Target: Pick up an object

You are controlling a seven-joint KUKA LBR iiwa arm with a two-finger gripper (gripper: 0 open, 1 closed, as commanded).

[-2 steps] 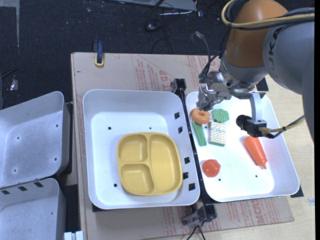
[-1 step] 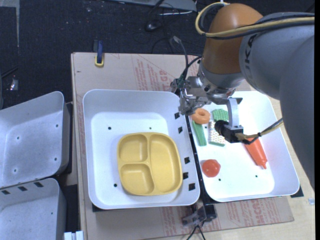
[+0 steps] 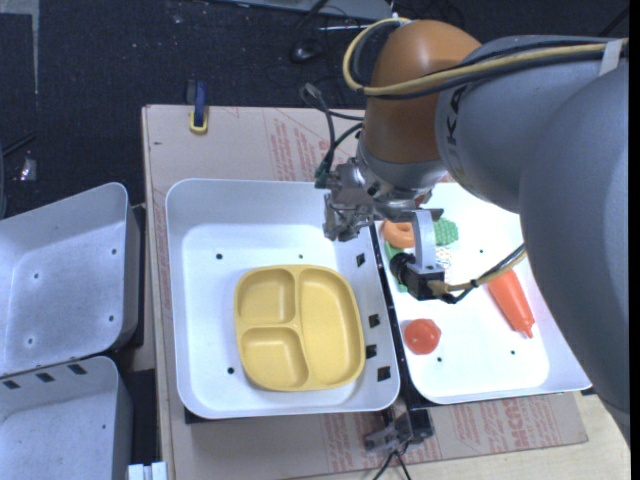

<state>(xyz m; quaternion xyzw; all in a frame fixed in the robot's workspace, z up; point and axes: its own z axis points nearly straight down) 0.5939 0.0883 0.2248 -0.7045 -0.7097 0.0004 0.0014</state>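
My gripper hangs over the far right corner of the left bin, just beyond the top edge of a yellow divided plate that lies flat in that bin. Nothing shows in its grasp. In the right bin lie a red tomato-like ball, an orange carrot, a green piece and a small orange piece, the last two partly hidden by the wrist. The gripper is left of the wall between the bins, apart from all of them.
The big grey arm with its orange band covers the far part of the right bin. A black and white attachment with cables hangs beside the wrist. Spare white bin lids lie to the left of the bench.
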